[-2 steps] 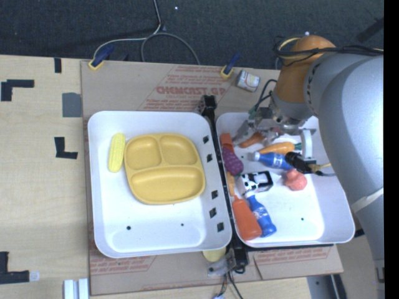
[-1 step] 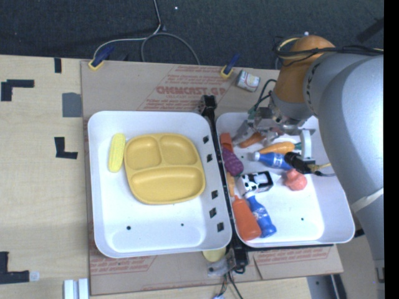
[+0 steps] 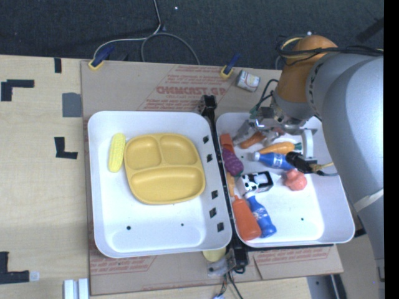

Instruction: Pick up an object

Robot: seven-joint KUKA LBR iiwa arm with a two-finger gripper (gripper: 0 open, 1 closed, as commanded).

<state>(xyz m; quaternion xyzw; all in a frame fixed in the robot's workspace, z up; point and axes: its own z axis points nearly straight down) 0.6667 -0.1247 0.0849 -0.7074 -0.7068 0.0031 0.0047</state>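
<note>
My gripper [image 3: 260, 127] is low over the back of the right bin [image 3: 324, 220], just above an orange carrot-like piece [image 3: 252, 141]. Near it lie an orange item [image 3: 278, 147], a blue tube with a white cap [image 3: 273, 161] and a pink lump [image 3: 295, 180]. A black-and-white toy [image 3: 257, 181] sits in the bin's middle. Along the bin's left wall lie a red piece [image 3: 226, 141] and a purple piece [image 3: 233, 162]. At the front left are an orange bottle [image 3: 245, 220] and a blue item [image 3: 262, 215]. I see nothing held in the gripper.
The left bin [image 3: 109, 223] holds a yellow divided plate [image 3: 165, 167] and a yellow corn cob [image 3: 116, 151]. A black divider [image 3: 216, 167] runs between the bins. A small white item [image 3: 249, 80] lies on the cardboard behind the right bin. The arm [image 3: 349, 111] covers the right side.
</note>
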